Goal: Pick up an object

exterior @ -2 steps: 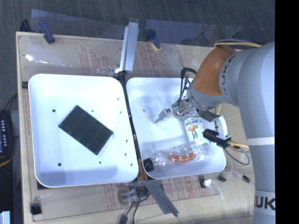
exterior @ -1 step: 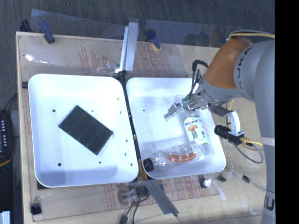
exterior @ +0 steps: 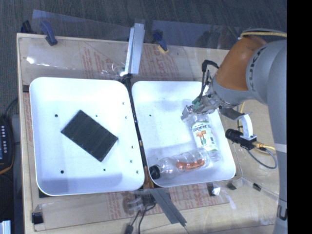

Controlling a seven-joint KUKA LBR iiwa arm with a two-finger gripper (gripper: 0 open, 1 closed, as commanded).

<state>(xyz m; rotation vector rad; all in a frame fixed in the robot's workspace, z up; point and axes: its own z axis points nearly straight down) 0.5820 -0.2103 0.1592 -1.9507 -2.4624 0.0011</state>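
Tool [exterior: 195, 106] crowds upright bottle [exterior: 204, 136] near right bin's [exterior: 161, 94] far-right edge.

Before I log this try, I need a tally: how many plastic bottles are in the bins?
2, both in the right bin: one labelled bottle under the gripper, one clear bottle along the near wall.

One fixed camera looks down on me at a slant from above the desk [exterior: 29, 50], far enough back to hold both bins: the left bin [exterior: 44, 89] across the frame's left half, the right bin [exterior: 151, 94] centre-right. My arm [exterior: 253, 67] enters from the right edge.
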